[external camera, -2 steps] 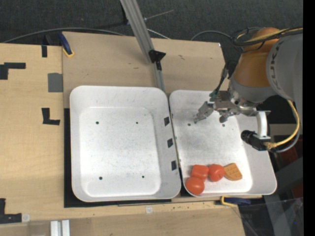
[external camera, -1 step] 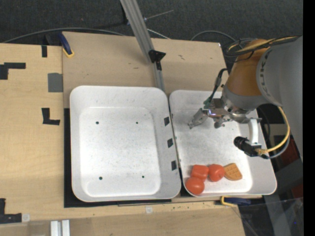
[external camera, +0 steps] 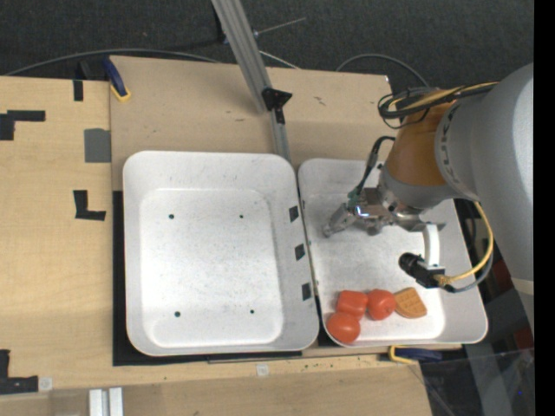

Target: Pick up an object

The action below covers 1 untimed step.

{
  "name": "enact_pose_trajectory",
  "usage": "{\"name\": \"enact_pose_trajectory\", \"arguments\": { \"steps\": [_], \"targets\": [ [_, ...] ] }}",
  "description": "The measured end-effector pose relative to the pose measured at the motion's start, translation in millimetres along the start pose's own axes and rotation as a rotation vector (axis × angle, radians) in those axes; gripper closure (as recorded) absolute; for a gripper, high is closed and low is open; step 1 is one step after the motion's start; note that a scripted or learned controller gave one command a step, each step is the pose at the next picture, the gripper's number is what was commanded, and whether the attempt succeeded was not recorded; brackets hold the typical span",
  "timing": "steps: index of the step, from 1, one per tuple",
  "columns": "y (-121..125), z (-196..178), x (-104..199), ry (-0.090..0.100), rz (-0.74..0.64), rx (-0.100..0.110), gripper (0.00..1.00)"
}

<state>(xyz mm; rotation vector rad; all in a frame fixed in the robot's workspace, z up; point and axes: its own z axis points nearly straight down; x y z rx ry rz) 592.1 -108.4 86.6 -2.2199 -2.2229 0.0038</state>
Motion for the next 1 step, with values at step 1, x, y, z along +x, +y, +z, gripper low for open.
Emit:
{"name": "enact_pose_trajectory", "arguments": {
  "steps": [1],
  "targets": [
    [0.4, -12.1, 0.8, 0.001, -0.001, 0.000, 1.00]
  ]
}}
